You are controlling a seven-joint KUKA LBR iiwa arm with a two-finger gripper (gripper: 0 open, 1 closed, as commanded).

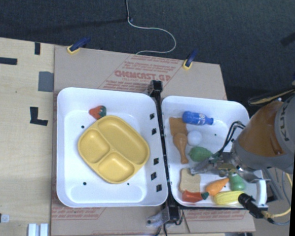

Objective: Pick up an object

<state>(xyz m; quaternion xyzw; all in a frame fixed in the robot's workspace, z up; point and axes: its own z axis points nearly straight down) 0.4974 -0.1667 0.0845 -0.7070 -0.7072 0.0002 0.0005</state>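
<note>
- Dark carpet lies behind the wooden bench (13, 145), where a brown cardboard sheet (141, 73) lies under two shallow white bins; the black divider (158, 141) where the bins meet serves as the landmark for everything below.
- Left of the divider sits the left bin (61, 184), and most of its floor is taken by a yellow sectioned plate (113, 149).
- Right of the divider sits the right bin (229, 107), crowded with toy food, and the grey arm with its orange band (260, 136) comes in from the side farthest from the divider.
- Gripper (204, 168) is low in the right bin, pointing back toward the divider; whether it is clenched or released cannot be told, since the tip blends into the clutter, and nothing can be said to be in its grasp.
- Just right of the divider, toward the near rim, lies a slice of toast (190, 181); an orange carrot (216, 186), a yellow corn cob (226, 197) and a red pepper (192, 196) lie farther from the divider or nearer the rim.
- A green vegetable (200, 154) sits just beyond the gripper tip, and I judge it the likeliest target.
- A blue bottle (197, 118) lies toward the far rim, a white ball (193, 138) just nearer than it.
- A small red and green piece (97, 111) lies well left of the divider, beside the plate.
- To do this well, I would single out one item, centre on it clear of its neighbours, close squarely, then lift straight up.
</note>
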